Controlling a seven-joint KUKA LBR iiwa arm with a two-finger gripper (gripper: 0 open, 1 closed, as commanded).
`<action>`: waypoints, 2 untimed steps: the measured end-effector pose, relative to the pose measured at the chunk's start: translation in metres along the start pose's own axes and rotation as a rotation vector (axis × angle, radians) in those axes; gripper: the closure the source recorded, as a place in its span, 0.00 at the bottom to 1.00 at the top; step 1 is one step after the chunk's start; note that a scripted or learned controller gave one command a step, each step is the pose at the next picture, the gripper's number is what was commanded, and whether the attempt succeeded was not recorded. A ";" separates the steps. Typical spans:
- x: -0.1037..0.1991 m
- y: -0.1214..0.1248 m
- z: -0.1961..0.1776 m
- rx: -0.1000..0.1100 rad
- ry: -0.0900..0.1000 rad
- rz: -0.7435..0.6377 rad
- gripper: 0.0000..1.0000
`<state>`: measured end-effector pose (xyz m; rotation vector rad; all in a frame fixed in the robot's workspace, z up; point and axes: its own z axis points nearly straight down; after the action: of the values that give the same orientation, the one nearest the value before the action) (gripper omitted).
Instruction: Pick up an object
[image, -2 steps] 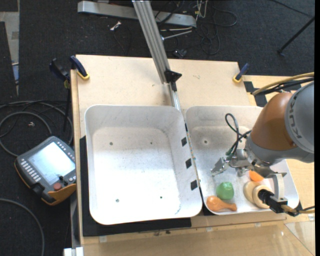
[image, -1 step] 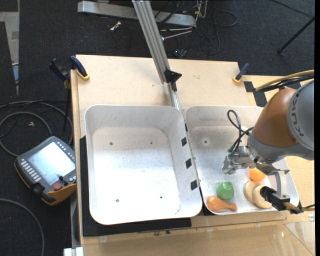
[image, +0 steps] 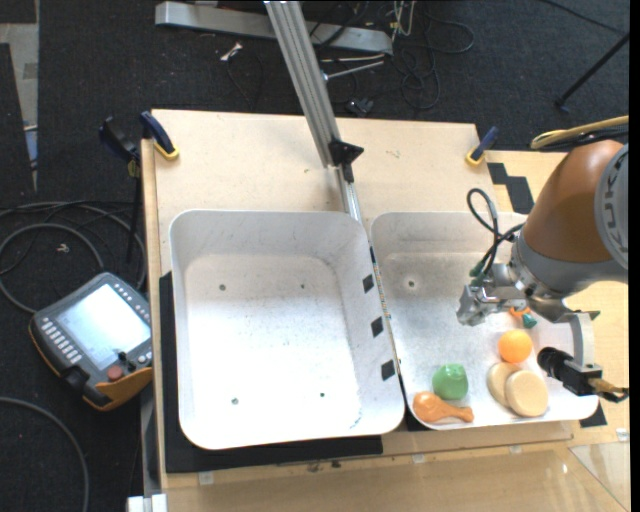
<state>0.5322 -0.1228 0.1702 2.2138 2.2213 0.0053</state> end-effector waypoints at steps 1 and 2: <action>0.011 0.004 -0.054 0.000 0.000 -0.001 1.00; 0.010 0.005 -0.088 0.001 0.000 0.000 1.00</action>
<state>0.5369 -0.1122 0.2585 2.2139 2.2222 0.0038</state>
